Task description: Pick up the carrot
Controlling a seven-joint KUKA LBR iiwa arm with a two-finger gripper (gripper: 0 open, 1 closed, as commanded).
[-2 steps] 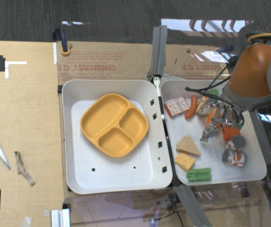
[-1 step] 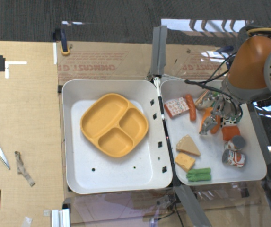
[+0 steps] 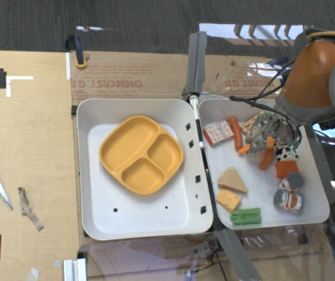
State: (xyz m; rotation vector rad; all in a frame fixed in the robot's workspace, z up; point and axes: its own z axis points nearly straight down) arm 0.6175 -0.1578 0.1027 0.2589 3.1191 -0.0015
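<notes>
Treat the carrot (image 3: 266, 158) as a light, stiff toy piece, probably hard plastic with a smooth skin. That is a judgement from its even colour and clean outline. It should weigh almost nothing and will not crush, but its rounded sides could let it squirt out or roll if you pinch it off-centre. Take it across the narrow width, about halfway along its length, closing square to its long axis. Avoid the tapered end, where there is less to bite on.

It looks like a short orange stick, lying on the floor of the right bin (image 3: 319, 215) and slanted a little. It sits just below the gripper (image 3: 261, 136) and slightly toward the arm's side, very near it.

You cannot tell from this view whether the gripper is released or clenched. The wrist and cables crowd over it, and nothing can be seen held in it. A small orange bit shows at the gripper's lower far edge, and what it belongs to is unclear.

Mind the lookalike. A redder stick (image 3: 236, 134) lies just beyond the gripper, away from the arm, beside a red and white packet (image 3: 217, 132). A black and white toy (image 3: 286, 154) and an orange cup (image 3: 287, 168) press close to the carrot on the arm's side, so there is little room there.
</notes>
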